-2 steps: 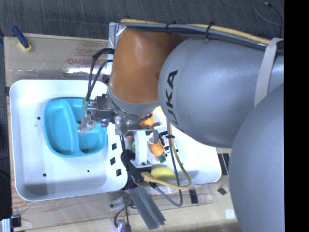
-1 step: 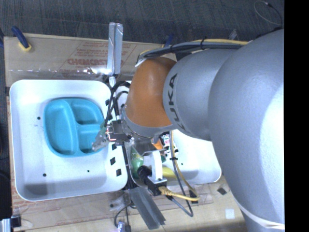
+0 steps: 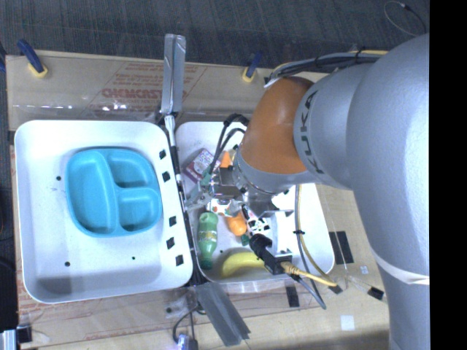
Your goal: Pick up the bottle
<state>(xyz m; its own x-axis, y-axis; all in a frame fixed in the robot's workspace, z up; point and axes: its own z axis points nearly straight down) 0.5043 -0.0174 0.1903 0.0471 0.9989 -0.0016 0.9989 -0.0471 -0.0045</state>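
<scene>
Jaws: you cannot tell their state; the gripper (image 3: 232, 195) is buried under the wrist. Left bin (image 3: 29, 195) holds a blue tray (image 3: 113, 190). Green bottle (image 3: 207, 234) lies in the right bin (image 3: 321, 228), beside a banana (image 3: 237, 262)

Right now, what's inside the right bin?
In the right bin: a green bottle, a yellow banana, an orange piece and a purple packet. The arm covers the bin's middle, hiding anything beneath.
</scene>
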